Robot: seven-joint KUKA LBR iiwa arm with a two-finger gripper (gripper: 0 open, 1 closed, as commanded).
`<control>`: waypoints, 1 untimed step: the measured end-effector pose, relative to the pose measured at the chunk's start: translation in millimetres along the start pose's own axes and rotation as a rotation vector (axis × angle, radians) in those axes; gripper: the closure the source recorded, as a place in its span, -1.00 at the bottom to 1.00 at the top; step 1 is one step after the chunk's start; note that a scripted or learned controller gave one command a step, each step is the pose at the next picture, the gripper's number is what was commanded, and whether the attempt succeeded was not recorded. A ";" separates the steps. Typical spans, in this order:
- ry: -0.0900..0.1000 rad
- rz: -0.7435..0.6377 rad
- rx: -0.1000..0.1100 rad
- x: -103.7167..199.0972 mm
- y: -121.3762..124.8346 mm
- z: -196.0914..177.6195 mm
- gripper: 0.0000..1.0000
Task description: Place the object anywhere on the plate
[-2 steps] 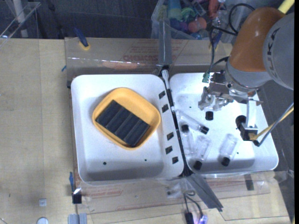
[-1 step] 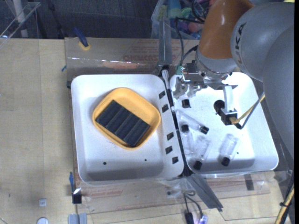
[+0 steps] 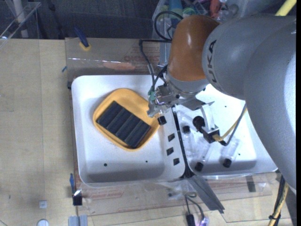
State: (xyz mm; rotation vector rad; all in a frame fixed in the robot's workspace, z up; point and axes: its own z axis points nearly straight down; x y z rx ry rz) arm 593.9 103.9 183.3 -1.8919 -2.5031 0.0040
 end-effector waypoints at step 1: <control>-0.002 -0.194 -0.004 89.1 12.3 3.4 1.00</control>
